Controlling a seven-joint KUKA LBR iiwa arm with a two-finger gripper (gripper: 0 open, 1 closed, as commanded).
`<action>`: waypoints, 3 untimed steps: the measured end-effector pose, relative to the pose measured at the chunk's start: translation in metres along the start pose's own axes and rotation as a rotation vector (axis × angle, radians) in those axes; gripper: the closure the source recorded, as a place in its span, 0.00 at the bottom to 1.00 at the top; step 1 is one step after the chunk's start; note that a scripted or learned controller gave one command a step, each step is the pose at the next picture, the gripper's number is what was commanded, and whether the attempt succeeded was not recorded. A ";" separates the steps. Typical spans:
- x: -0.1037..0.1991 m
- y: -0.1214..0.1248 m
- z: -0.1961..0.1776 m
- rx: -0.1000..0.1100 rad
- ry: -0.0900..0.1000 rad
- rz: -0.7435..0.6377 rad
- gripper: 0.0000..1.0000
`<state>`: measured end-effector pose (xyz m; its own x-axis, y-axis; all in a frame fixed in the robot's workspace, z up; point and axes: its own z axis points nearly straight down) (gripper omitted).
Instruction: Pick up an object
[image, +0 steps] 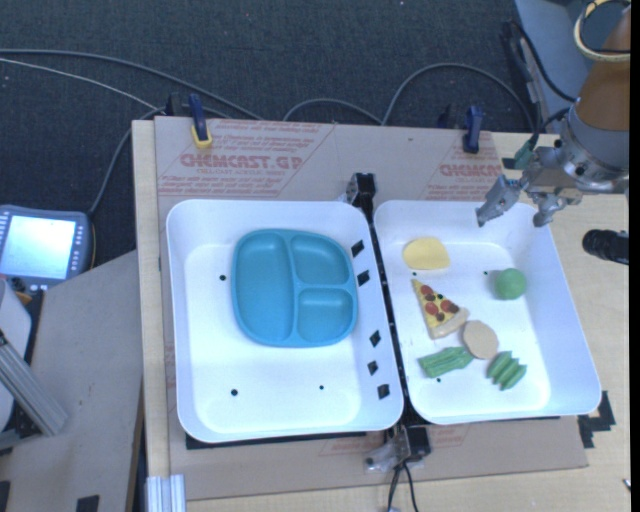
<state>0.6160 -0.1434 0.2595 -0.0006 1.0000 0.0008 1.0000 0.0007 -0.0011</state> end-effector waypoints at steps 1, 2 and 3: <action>-0.004 0.007 0.046 0.005 0.001 0.001 0.00; -0.013 0.006 0.096 0.006 0.001 0.002 0.00; -0.010 0.015 0.146 0.005 0.001 -0.001 0.00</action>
<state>0.6312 -0.1538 0.1134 -0.0018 1.0000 0.0020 1.0000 0.0018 -0.0058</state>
